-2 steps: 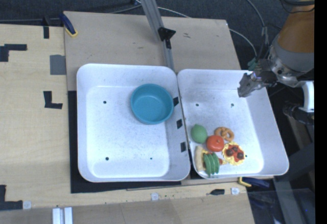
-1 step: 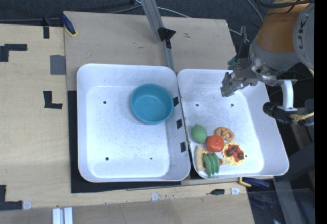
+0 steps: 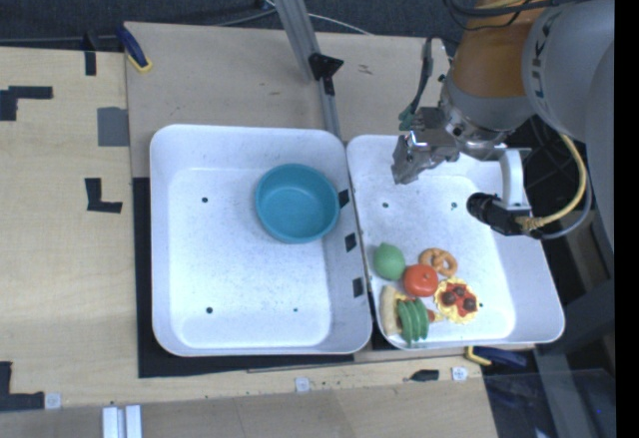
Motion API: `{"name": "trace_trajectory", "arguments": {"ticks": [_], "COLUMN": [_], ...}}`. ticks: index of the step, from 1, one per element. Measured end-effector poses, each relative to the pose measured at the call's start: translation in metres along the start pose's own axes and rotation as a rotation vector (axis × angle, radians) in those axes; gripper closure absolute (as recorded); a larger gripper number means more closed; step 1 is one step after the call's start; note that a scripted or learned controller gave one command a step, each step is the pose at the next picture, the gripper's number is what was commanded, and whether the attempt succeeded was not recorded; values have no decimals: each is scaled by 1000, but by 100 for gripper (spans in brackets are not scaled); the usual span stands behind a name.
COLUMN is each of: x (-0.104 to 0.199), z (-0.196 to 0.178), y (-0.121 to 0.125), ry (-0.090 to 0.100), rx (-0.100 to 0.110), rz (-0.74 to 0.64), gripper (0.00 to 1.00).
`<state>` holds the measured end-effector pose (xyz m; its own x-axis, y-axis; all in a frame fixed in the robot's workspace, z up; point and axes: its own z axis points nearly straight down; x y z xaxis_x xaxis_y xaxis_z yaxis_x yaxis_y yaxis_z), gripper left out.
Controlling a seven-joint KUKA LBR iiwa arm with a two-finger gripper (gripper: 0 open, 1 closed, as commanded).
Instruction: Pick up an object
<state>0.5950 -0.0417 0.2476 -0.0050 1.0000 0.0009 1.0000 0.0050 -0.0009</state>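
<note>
My gripper (image 3: 408, 169) hangs over the far end of the right bin (image 3: 519, 271), with nothing visible between its fingers. A cluster of toy food lies at the near end of that bin: a green ball (image 3: 389, 259), a red tomato (image 3: 420, 279), a pretzel (image 3: 438, 259), a small pizza slice (image 3: 458, 300), a green pepper (image 3: 412, 318) and a yellow piece (image 3: 388, 305) beside it. The gripper is well apart from them, toward the bin's far left corner. A blue bowl (image 3: 297, 203) sits upright in the left bin (image 3: 190, 256).
A grey metal pole (image 3: 296, 17) slants across the back of the bench, ending at the gap between the bins. The bins' inner walls meet at the middle (image 3: 351, 246).
</note>
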Motion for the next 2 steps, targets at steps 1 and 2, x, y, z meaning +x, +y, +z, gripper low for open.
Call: {"name": "trace_trajectory", "arguments": {"ticks": [1,2], "x": [57,117], "z": [15,21], "y": [-3,-6], "ry": [0,0], "rx": [1,1], "rz": [0,0], "gripper": [100,100]}}
